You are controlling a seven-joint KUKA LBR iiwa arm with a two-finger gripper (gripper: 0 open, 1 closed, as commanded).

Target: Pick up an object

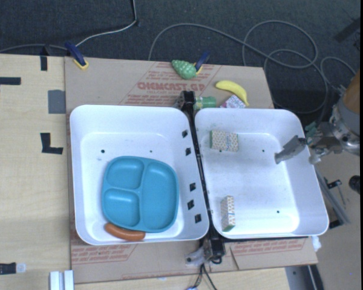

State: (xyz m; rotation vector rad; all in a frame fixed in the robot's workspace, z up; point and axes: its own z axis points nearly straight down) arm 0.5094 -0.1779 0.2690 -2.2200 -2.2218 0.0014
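The worktop (24,162) carries two shallow white plastic bins, and the end effector (290,150) hangs at the right rim of the right-hand bin (260,222), low over its floor; from this angle I cannot tell how it is set, and nothing visibly sits in it. Far across from the end effector, in the left-hand bin (91,125), lies the largest item, a sky-blue plastic plate with three compartments (140,193): stiff and light, probably, but broad, flat and smooth, so only its raised rim offers a hold. Touching that plate's near-left edge is a small orange-brown sausage-shaped toy (125,232), likely light and round-sided, prone to roll unless pinched across its middle. Closer candidates lie in the right-hand bin. Just beyond the end effector toward the bins' shared wall sits a small patterned rectangular block (224,141), lying flat; it looks rigid, light and not fragile, and its short parallel sides give the surest purchase. Farther off toward the front of the same bin, a narrower patterned block with a green end (227,211) lies beside the divider, leaving little clearance on that side, so a grip across its long faces seems better. The first block appears the easiest target.
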